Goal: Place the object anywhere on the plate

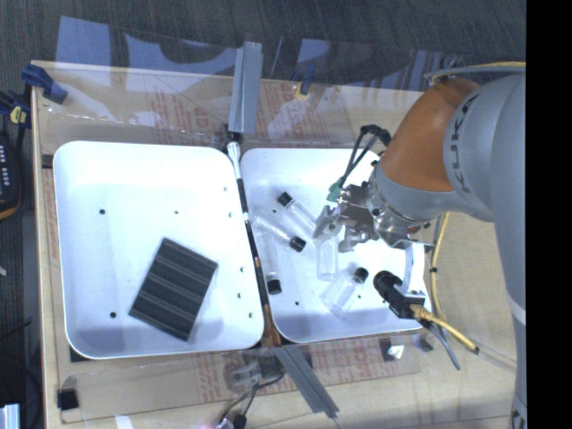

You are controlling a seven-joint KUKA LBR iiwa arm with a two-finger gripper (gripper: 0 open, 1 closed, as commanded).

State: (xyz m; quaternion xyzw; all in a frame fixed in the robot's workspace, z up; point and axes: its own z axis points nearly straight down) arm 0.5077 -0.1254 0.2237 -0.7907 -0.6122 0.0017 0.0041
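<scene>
**Arm working over the vials; the plate is waiting bare**

The arm is reaching in from the right of the frame and its gripper is hanging low over the right bin, in the middle-right of the picture. Several small clear vials with black caps are lying scattered there: one near the upper left of that bin, another just below it, a small one by the bin's left wall, and two more lying under and just below the tool. The dark ribbed plate is sitting in the lower part of the left bin, well apart from all of them, with nothing on it.

Judging from this, the task is sitting at its early stage: picking is under way at best, and the carry across the divider and the placing are both left to do.

The wrist housing and cables are covering the tool's tip, so how wide it is standing, or whether it is gripping any vial, cannot be told. The vials' glass is blending into the white floor, blurring their outlines.
</scene>
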